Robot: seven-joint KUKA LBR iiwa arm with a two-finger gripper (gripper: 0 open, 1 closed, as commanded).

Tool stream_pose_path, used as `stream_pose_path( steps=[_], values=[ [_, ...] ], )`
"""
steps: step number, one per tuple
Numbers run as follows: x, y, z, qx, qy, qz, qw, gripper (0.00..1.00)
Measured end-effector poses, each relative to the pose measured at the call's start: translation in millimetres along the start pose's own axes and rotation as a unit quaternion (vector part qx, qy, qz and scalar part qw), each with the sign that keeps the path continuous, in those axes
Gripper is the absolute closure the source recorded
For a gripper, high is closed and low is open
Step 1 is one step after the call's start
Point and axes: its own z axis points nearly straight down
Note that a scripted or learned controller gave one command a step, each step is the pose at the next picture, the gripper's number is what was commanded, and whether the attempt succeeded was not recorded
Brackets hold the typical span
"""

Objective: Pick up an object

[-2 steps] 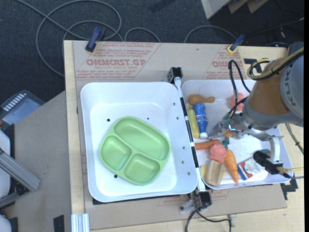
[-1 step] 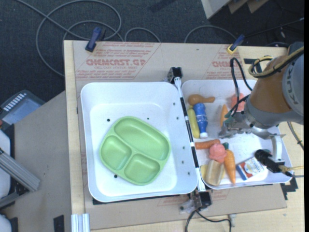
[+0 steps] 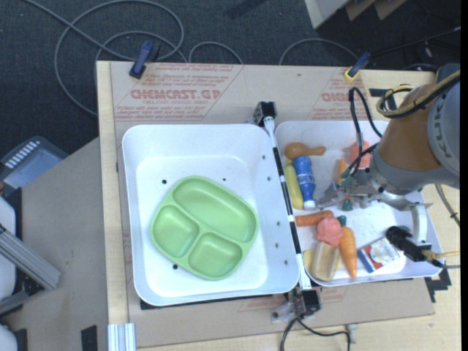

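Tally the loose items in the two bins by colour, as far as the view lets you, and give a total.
Green: 1, divided plate
Blue: 1, bottle
Yellow: 1, corn-like piece
Orange: 3, carrot, thin piece, pear-shaped piece
Pink: 1, lump
Tan: 1, bun-like piece
Total: 8; more lie partly hidden under the arm.

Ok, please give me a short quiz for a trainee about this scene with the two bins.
1. True or false: the green tray lies in the left bin.
2. Which bin has the arm reached over?
3. What lies beside the yellow corn cob? A) blue-and-white bottle B) spoon C) red cup

Key: 1 true; 2 the right bin; 3 A.
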Motion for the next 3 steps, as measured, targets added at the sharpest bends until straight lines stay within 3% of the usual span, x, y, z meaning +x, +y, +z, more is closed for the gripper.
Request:
stream_pose_path(
  steps=[1, 2, 3],
  values=[
    [-21.0, 47.3, 9.6, 0.0, -0.001, -0.001, 1.0, 0.0],
    [-20.6, 47.9, -0.6, -0.001, -0.001, -0.001, 1.0, 1.0],
    [70.2, 60.3, -91.2, -0.001, 0.001, -0.002, 1.0, 1.0]
  ],
)
